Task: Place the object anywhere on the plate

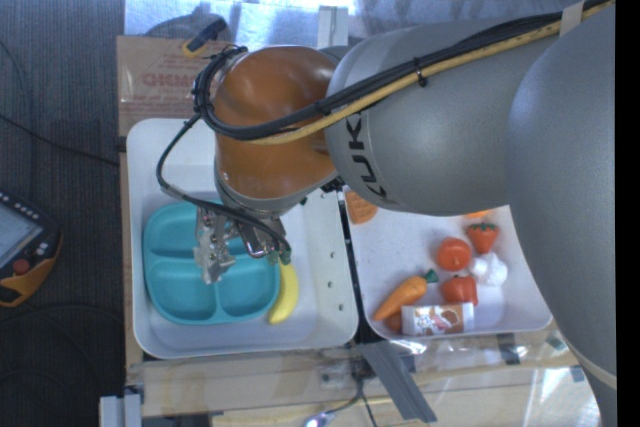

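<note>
Hovering over the plate (180, 265), the tool (214, 260), grip unreadable, left of banana (286, 293).

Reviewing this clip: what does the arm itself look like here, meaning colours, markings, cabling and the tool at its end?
The arm is bulky, rounded and grey, with black KUKA lettering on its side. A glossy orange band sits above the wrist. A black and a yellow cable run together along the casing, and black cables loop around the orange section. The tool is small, of bare silvery metal.
</note>
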{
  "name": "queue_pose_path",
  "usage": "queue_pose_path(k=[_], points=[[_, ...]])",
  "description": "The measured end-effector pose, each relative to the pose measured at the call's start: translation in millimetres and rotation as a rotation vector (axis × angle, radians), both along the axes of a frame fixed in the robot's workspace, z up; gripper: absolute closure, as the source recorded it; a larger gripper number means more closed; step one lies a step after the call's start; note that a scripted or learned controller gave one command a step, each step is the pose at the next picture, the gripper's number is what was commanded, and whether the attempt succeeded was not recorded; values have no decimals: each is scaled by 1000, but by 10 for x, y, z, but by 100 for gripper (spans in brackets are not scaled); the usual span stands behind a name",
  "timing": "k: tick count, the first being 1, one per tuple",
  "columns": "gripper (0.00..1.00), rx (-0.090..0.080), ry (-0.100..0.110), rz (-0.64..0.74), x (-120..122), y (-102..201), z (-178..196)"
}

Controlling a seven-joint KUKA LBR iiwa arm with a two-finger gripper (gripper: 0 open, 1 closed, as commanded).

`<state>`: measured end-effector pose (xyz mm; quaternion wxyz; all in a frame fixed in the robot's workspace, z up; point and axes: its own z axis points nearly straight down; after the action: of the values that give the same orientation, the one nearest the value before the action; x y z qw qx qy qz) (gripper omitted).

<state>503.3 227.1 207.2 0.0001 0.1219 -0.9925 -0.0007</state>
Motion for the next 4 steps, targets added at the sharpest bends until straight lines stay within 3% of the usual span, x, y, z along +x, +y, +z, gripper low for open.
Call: queue_pose_path(k=[1, 2, 3, 4], points=[[0, 1, 0, -1, 1, -1, 1], [0, 7, -9, -9, 688, -120, -896], [100, 2, 16, -7, 627, -108, -838], [100, 1, -2, -100, 323, 75, -243]])
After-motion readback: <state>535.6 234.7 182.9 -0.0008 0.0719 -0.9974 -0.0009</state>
